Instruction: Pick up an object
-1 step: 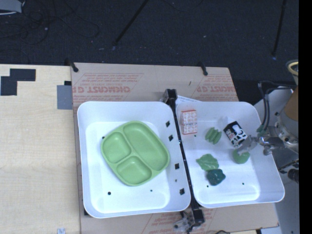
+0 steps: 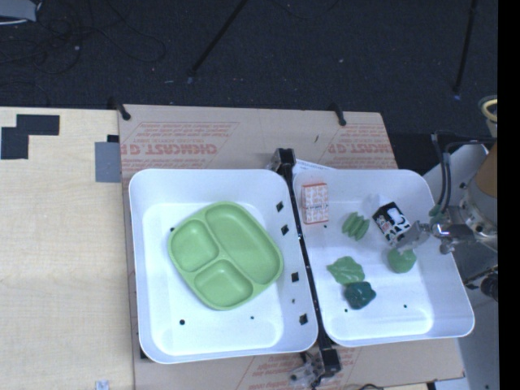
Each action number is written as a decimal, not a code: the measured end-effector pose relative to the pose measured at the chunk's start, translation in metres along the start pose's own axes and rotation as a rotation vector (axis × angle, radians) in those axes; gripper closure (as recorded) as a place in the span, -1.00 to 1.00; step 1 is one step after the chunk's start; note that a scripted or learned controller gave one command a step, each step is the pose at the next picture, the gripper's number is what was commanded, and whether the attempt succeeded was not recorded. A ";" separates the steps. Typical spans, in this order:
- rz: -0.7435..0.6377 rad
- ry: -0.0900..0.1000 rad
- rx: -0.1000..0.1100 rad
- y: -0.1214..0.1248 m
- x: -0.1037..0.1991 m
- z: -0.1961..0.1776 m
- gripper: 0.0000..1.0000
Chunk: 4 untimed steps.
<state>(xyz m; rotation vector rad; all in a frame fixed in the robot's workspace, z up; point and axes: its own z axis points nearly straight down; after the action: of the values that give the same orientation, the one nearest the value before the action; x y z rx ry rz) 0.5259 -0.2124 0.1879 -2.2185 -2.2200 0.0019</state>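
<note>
Metal claw (image 2: 416, 236) of the grey arm is above the right white bin (image 2: 443, 319); whether it is apart or together, I cannot tell. Left of this bin lies a green divided plastic plate (image 2: 225, 254). Inside the bin: a red-white small box (image 2: 315, 203), green leaf pieces (image 2: 354, 226), a dark green lump (image 2: 358, 295), a round green object (image 2: 400, 260) just below the claw.

Arm cut off, print unreadable

The arm (image 2: 479, 210) runs past the frame's edge right of the right bin (image 2: 439, 319); the small carton's (image 2: 315, 203) label is illegible.

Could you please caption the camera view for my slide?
Gripper reaches into right bin above a green object; left bin holds a divided plate.
</note>
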 end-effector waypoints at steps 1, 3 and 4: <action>-0.002 0.001 0.002 0.010 0.004 0.054 -1.00; 0.002 -0.001 -0.001 0.010 0.003 0.089 1.00; -0.001 -0.002 -0.006 0.012 0.000 0.026 1.00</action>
<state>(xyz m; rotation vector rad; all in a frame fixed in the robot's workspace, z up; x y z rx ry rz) 0.5375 -0.2127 0.1621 -2.2217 -2.2251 -0.0020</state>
